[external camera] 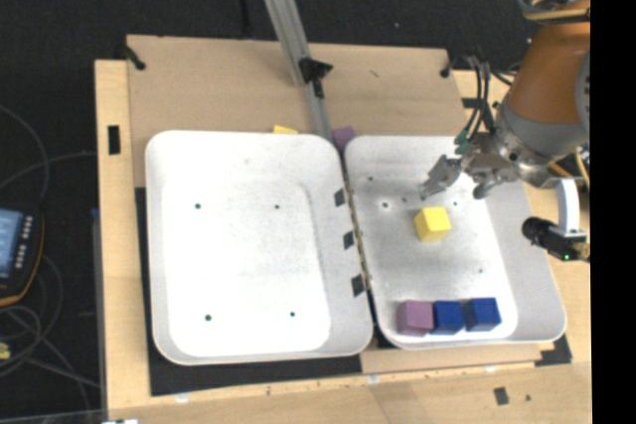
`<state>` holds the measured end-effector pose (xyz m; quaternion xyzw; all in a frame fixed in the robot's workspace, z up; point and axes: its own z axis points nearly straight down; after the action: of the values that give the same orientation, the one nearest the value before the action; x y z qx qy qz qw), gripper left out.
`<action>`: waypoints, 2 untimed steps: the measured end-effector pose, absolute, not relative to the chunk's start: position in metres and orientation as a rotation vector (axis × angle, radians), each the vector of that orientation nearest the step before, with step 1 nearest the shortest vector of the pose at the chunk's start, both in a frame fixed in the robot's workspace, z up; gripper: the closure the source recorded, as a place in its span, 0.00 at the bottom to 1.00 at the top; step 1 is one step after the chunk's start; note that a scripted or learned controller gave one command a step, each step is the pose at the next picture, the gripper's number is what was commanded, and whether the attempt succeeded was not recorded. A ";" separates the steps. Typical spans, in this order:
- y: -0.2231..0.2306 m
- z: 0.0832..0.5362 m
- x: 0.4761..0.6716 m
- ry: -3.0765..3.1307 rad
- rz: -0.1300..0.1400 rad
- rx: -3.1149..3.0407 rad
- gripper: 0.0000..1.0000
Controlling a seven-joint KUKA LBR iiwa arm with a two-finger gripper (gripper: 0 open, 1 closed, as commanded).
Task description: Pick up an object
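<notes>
Gripper (464, 176) hangs open and empty just above the yellow cube (433, 223); we judge it light, rigid, best pinched across opposite flat faces.

Both bins, the left bin (243, 243) and the right bin (517, 243), are white with faint grey speckling. In the right bin lies a yellow block (433, 223); along its near edge sit a purple block (415, 316) and two blue blocks (449, 315) (484, 312). The bench (219, 84) is pale tan. The arm (552, 79) is orange above grey.
</notes>
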<state>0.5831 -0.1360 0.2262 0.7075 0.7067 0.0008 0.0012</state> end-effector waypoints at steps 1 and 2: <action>-0.134 0.221 0.622 2.223 0.002 2.217 0.00; -0.148 0.098 0.583 2.224 -0.008 2.226 0.00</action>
<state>0.5834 -0.1484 0.0984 0.7075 0.7067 -0.0025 -0.0025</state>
